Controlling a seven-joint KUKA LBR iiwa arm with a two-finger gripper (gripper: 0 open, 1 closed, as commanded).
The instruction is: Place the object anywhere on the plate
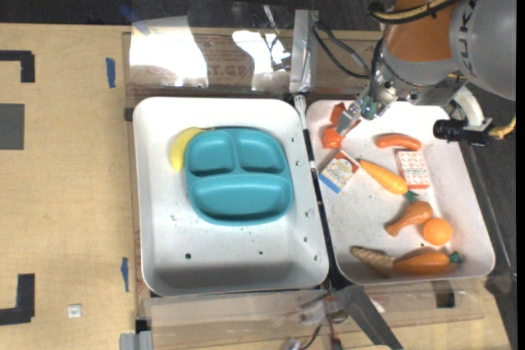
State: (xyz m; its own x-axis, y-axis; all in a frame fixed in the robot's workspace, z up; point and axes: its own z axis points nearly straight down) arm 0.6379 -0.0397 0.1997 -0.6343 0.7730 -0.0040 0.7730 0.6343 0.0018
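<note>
A teal divided plate (238, 175) lies in the left bin (156, 242), with a yellow object (180, 145) tucked against its far left rim. My gripper (351, 120) is down in the far left corner of the right bin (472, 201). Its tip meets a small orange-red object (331, 134) that lies by the wall between the bins. Whether that object is held cannot be made out from this angle.
The right bin holds several toy foods: a red sausage (398, 141), a white and red packet (414, 170), a small carton (338, 173), an orange carrot (384, 175), a drumstick (408, 217), an orange (436, 231) and a long carrot (422, 261).
</note>
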